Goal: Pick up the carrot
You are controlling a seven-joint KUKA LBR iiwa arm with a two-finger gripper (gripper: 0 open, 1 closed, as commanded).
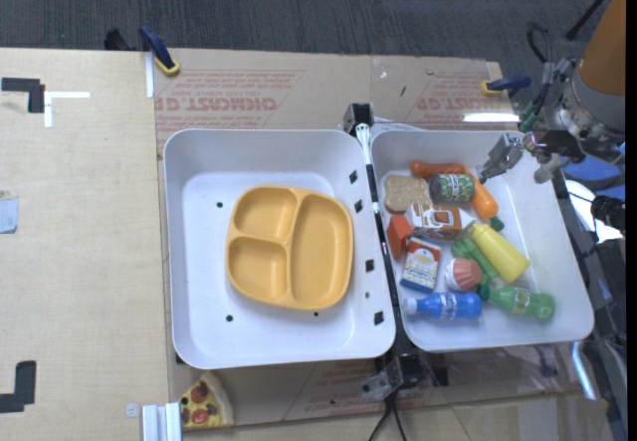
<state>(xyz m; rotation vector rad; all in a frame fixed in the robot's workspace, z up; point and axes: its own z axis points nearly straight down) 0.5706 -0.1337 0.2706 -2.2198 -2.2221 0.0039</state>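
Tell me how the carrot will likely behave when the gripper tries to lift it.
The carrot looks like a smooth, stiff plastic toy, so probably light but slippery. Its tapered, rounded shape may roll or squirt out when pinched. The dark can lies against it, so it could get nudged. The gripper hovers just above-right.

glossy white plastic bins (189, 260), matt yellow plastic divided plate (291, 247), brown cardboard sheet (259, 96), pale wood bench (75, 230)
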